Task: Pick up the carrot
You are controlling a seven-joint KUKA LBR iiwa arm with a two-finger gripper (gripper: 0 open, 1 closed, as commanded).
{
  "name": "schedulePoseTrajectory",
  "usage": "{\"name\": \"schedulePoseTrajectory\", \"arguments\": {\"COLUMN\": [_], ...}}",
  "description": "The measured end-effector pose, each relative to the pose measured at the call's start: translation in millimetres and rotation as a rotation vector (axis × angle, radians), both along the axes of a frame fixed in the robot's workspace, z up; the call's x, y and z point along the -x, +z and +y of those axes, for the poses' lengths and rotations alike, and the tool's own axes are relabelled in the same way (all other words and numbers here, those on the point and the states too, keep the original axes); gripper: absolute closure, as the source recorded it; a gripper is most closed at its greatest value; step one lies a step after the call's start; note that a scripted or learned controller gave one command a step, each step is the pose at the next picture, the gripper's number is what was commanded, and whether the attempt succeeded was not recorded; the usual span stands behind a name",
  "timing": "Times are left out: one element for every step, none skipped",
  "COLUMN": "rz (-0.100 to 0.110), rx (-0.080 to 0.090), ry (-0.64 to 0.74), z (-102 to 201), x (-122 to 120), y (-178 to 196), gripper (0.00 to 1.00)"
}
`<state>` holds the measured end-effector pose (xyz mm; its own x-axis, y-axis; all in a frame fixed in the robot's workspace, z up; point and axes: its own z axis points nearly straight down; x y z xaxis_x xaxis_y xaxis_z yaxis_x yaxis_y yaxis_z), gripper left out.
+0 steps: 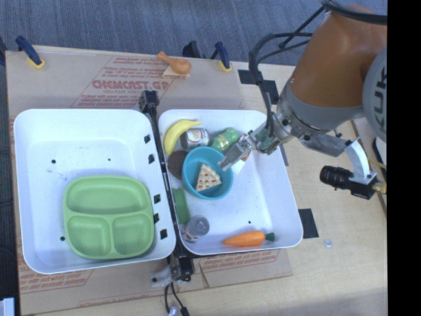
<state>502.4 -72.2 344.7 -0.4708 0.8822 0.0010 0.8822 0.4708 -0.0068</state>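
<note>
Carrot (pixel 245 239) at right bin (pixel 284 196) front edge; tool (pixel 238 154) above blue bowl (pixel 197 163) rim.

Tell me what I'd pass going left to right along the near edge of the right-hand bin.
Green item against the bin's left wall → small tin can → carrot, lying on its side with its green end pointing right.

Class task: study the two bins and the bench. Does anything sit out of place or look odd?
One thing: a small orange toy lies outside both bins, on the cardboard behind them. Inside the right bin, the carrot lies flat by the front wall, and nothing looks spilled or broken.
</note>
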Motion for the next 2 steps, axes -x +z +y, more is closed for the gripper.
{"name": "schedulePoseTrajectory", "arguments": {"rz": [0.002,-0.007], "rx": [-0.003,-0.001], "ry": [0.274,0.331], "z": [66,92], "x": [26,25], "y": [-61,-15], "gripper": [0.0,0.0]}}
